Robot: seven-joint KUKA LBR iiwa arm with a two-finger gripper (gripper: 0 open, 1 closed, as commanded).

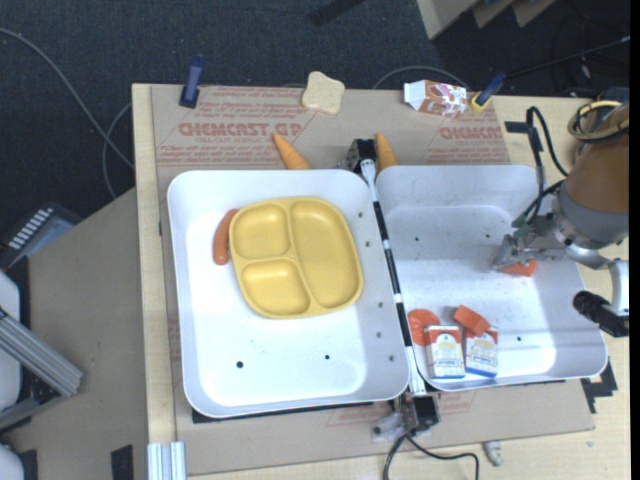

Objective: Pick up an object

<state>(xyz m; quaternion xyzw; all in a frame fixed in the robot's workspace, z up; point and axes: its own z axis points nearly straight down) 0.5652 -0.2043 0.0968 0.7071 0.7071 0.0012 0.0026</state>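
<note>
The hand (pixel 515 253) sits low in the right bin (pixel 440 203) over a small orange object (pixel 520 266), grip state indeterminate, with two cartons (pixel 464 353) nearby and a yellow tray (pixel 296 256) in the left bin (pixel 200 298).

The arm (pixel 598 193) enters at the right edge of the scene. Its upper visible section carries an orange-brown band with a rounded, cylindrical outline. Below the band sits a light grey wrist housing, also rounded. A black cable (pixel 537 158) loops out from the far side of the arm and curves down toward the wrist. The end effector (pixel 512 251) is a compact grey and dark metal assembly; its finer details are too small to resolve.
</note>
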